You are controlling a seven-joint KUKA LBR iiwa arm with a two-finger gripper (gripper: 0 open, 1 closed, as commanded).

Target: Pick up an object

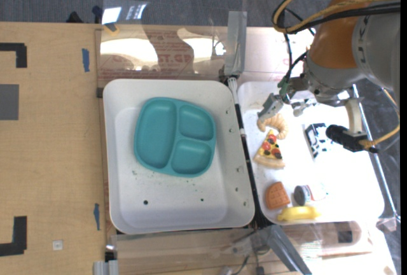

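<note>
My gripper (283, 104) hangs over the upper left part of the right bin (356, 172), just above a tan croissant-shaped toy (273, 120). Its two fingers stand apart and nothing sits between them, so it is open. Below the croissant lies a pizza slice toy (270, 149). Near the front of the bin are a brown bread piece (276, 195), a small can (302, 193) and a yellow banana (297, 214). A black-and-white item (315, 139) lies right of the pizza slice.
The left bin (121, 204) holds a teal divided plate (174, 136). A raised divider (241, 140) runs between the bins. The arm and its cables (343, 32) cover the right bin's far corner. A cardboard sheet (44, 140) lies on the left.
</note>
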